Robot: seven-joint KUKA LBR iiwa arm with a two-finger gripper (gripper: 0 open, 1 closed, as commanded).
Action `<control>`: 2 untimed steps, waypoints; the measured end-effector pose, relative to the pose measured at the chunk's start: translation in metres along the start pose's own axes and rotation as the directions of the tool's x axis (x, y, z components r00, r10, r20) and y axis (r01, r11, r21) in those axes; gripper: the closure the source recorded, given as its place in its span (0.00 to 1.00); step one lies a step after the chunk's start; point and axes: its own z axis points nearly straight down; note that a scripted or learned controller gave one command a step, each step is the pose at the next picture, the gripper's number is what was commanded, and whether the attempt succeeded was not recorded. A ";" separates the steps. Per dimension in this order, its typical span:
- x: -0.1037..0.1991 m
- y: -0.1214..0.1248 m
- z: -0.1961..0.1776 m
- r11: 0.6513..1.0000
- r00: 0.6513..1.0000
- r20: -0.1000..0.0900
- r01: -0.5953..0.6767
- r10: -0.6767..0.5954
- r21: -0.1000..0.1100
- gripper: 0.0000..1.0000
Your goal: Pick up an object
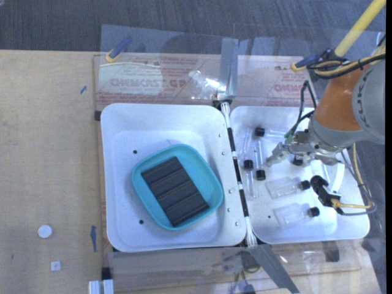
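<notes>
A teal tray (pixel 211 185) holding a dark ribbed block (pixel 175 190) is seen in the left bin (pixel 116 164), at the centre of the frame. Several small clear vials with black caps are scattered in the right bin (pixel 349 225): one (pixel 285 186) near the middle, another (pixel 295 213) lower down, and more toward the bin's left side. The claw (pixel 278 154) is lowered over the right bin, at the right of the frame, beneath the orange-banded arm (pixel 343 106). Whether the claw is spread or pressed together cannot be told. The desk (pixel 43 133) is bare wood on the left.
</notes>
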 end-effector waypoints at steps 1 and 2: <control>-0.034 0.025 0.001 1.000 1.000 0.000 0.007 -0.007 0.002 0.00; -0.034 0.026 -0.010 1.000 1.000 -0.001 0.007 -0.007 -0.003 1.00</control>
